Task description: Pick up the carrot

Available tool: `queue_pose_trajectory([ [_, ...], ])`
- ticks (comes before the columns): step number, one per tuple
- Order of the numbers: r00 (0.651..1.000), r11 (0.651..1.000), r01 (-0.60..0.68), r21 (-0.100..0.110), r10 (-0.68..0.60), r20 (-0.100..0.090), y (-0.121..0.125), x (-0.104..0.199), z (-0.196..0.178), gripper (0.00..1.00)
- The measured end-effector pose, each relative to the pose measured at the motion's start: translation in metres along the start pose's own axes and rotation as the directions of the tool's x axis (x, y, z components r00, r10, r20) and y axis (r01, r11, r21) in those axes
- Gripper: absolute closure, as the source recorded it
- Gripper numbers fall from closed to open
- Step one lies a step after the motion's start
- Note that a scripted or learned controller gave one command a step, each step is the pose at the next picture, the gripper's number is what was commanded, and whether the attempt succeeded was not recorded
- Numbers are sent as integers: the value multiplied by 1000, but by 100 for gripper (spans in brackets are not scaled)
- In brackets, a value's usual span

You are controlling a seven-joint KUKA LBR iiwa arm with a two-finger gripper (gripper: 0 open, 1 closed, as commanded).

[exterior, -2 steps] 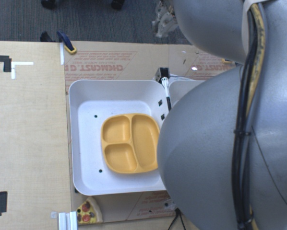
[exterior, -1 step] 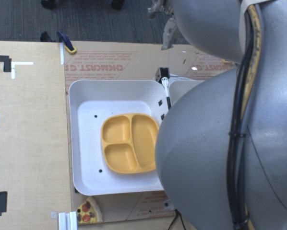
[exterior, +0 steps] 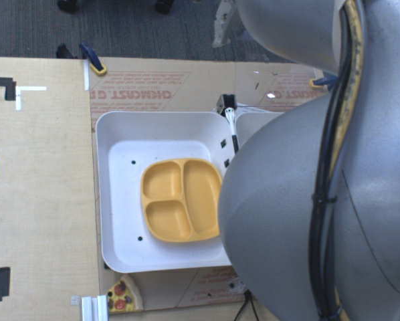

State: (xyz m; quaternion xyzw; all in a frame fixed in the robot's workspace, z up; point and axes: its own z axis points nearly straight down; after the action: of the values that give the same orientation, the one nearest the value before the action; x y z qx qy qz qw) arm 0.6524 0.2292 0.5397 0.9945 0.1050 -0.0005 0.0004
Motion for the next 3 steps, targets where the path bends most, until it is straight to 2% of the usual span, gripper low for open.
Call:
queue_pose_trajectory([
  [1, 1000, 1000, -2, 2, 2, -1, 0, 2, 0, 0],
  [2, 1000, 1000, 4, 1, -4, 0, 0, 3, -8, 100],
  [3, 1000, 1000, 4, 1, -4, 1, 0, 3, -8, 0],
])
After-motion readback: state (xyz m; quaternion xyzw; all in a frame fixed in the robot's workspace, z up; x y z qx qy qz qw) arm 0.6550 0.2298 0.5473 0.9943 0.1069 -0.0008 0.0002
